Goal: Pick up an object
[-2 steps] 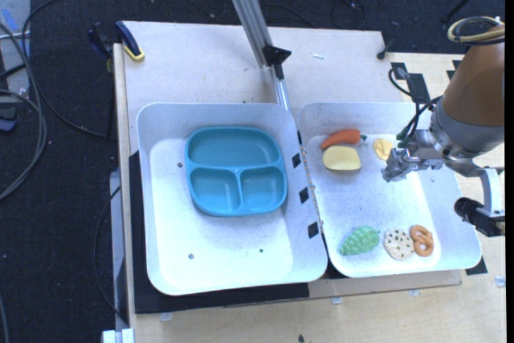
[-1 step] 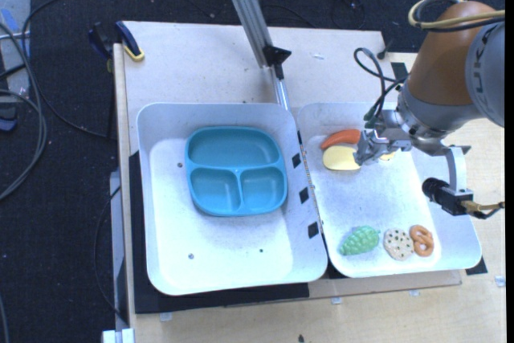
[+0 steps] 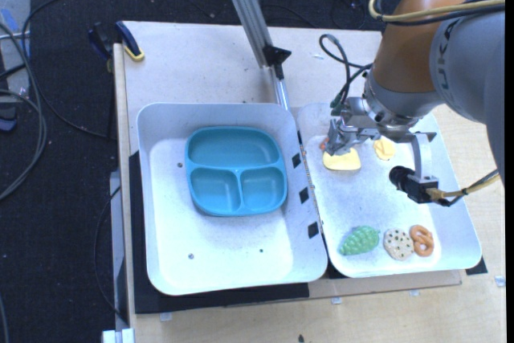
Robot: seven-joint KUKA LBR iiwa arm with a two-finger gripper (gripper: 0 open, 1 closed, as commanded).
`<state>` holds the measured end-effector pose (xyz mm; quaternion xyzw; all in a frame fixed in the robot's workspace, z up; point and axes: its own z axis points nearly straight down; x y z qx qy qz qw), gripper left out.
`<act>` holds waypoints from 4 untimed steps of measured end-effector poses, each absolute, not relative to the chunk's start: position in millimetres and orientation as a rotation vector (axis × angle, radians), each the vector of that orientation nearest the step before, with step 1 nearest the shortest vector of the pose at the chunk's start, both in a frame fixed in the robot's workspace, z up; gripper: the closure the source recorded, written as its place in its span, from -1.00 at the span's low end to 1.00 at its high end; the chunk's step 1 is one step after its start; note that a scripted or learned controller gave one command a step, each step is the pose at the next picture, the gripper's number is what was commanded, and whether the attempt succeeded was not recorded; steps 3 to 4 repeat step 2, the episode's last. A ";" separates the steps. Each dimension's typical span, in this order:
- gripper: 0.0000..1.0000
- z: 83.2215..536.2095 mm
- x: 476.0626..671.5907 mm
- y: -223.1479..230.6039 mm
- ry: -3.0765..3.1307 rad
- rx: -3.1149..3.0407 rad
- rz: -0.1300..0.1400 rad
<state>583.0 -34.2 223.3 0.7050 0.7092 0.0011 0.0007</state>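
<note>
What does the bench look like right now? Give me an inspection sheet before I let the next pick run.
Surface: bench bears two white bins, left bin and right bin.
Job's things: in the right bin, yellow piece under the gripper, second yellow piece, green grapes, cookie, pretzel.
Clutter: blue divided plate in the left bin.
Grippers: gripper low over the yellow piece; grasp not visible.
Cables: black cable looping at the wrist; more on the floor.
Surroundings: metal pole, dark floor.
</note>
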 end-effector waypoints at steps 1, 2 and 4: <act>1.00 233.6 608.1 21.8 2.229 2.212 0.006; 1.00 229.3 636.3 64.0 2.225 2.215 0.004; 1.00 229.3 636.3 64.0 2.225 2.215 0.004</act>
